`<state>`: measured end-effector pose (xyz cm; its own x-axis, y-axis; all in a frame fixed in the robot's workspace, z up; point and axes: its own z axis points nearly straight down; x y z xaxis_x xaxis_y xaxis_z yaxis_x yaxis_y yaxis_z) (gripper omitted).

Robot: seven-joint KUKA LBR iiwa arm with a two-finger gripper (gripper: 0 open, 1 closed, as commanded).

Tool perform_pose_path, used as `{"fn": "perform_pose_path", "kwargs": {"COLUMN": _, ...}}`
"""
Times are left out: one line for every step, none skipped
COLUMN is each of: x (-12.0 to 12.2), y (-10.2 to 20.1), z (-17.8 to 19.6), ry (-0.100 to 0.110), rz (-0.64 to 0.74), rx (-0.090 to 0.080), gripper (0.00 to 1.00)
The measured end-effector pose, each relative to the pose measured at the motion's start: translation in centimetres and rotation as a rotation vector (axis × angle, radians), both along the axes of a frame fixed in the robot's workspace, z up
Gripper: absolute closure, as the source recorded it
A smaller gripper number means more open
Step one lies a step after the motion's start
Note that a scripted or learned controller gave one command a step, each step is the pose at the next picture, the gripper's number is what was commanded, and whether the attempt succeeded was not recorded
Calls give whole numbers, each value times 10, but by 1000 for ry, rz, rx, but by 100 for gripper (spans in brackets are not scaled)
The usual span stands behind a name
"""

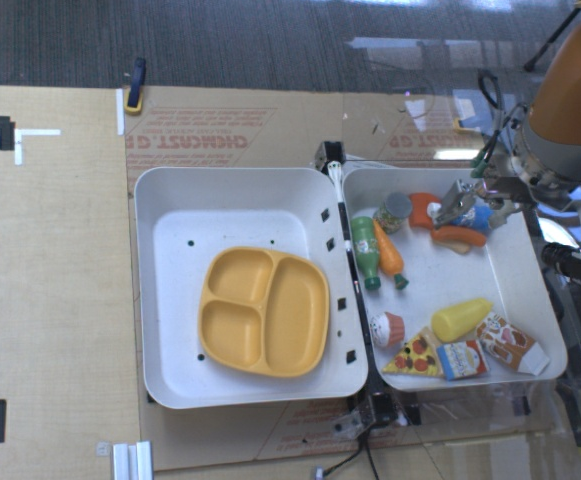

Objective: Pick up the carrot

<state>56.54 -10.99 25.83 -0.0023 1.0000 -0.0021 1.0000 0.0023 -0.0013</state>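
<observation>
The carrot [390, 252] is orange with a green stub at its near end. It lies in the right bin [530, 268], left of centre, right beside a green bottle [365, 252]. My gripper [461, 204] hangs low over the bin's far right part, above a red and orange toy [453, 231] with a blue piece next to it. It is a short way to the right of the carrot and apart from it. The wrist hides how the gripper stands.
The left bin [170, 268] holds a yellow divided plate [265, 311]. In the right bin there are also a grey can [397, 206], a cupcake [385, 326], a pizza slice [415, 356], a yellow bottle [462, 318] and small cartons [510, 344].
</observation>
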Motion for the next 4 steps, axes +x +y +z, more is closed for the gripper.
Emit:
{"fn": "perform_pose_path", "kwargs": {"x": 9, "y": 79, "z": -67, "ry": 1, "rz": 62, "rx": 1, "gripper": 0}}
{"fn": "perform_pose_path", "kwargs": {"x": 35, "y": 10, "z": -167, "ry": 3, "rz": 47, "rx": -5, "gripper": 0}}
{"fn": "perform_pose_path", "kwargs": {"x": 35, "y": 10, "z": -158, "ry": 5, "rz": 42, "rx": -2, "gripper": 100}}
{"fn": "perform_pose_path", "kwargs": {"x": 50, "y": 85, "z": -67, "ry": 0, "rz": -17, "rx": 0, "gripper": 100}}
